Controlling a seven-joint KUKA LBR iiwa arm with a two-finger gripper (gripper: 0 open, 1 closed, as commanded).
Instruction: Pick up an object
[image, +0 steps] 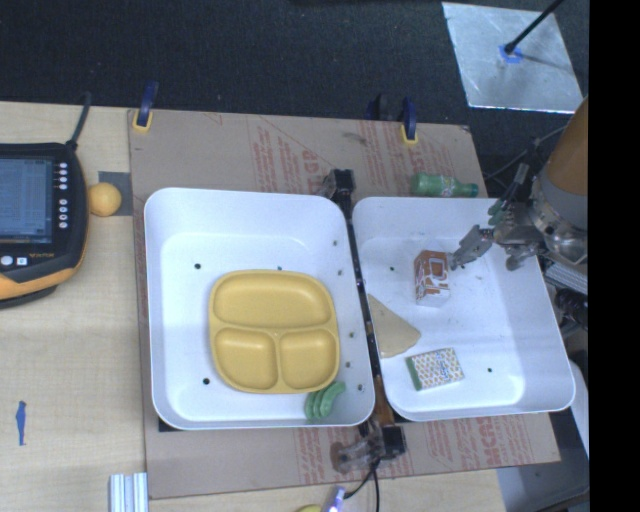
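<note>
A: Left bin, contents?
B: Left bin (170, 300): one yellow divided tray (272, 330), lying flat in the middle; one green item (324, 402) at the near right corner, just beside the tray.
A: Right bin?
B: Right bin (520, 385): one tan wedge (392, 330) at the left wall; one brown-and-white carton (431, 276) in the middle, towards the far side; one small patterned packet (435, 368) nearer the front, apart from the carton.
A: The gripper?
B: Gripper (492, 245): over the right bin's far right part, fingers spread, nothing between them. One fingertip (466, 254) lies just beside the carton; contact cannot be judged.
</note>
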